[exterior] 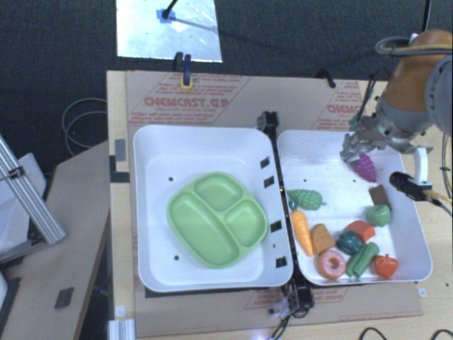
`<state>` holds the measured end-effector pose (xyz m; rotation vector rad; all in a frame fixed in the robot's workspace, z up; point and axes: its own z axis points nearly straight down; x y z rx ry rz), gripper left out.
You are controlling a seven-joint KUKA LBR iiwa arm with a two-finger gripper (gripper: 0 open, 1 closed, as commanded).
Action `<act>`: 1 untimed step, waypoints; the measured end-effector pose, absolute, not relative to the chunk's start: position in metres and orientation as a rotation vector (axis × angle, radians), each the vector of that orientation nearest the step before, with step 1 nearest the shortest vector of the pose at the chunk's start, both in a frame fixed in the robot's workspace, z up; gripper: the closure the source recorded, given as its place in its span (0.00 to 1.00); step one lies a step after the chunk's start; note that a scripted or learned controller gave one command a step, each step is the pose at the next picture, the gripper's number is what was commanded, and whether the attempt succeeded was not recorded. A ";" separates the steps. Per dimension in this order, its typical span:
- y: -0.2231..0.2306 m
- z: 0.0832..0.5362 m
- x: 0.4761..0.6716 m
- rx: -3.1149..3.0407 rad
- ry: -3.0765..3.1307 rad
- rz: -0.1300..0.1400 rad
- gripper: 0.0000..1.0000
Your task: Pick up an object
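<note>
My gripper (357,149) hangs over the back of the right bin (318,154), at the end of the grey arm with the orange band. A purple bunch of toy grapes (365,167) sits right under its tip, touching it or nearly so. Whether the grapes rest on the bin floor or are lifted is not clear. Several more toy foods lie in the same bin: a bumpy green vegetable (306,199), a carrot (302,232), a pink donut (331,263), a green cucumber (362,258), a green pepper (379,214) and a brown block (377,195).
The left bin (163,154) holds a green divided plate (217,219). A black divider with clips (277,190) runs between the bins. A black fitting (405,184) sticks out near the right bin's right wall. Most toys crowd the right bin's front half.
</note>
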<state>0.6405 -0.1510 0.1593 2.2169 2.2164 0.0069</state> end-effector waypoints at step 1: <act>-0.143 0.209 0.646 2.211 2.223 0.007 1.00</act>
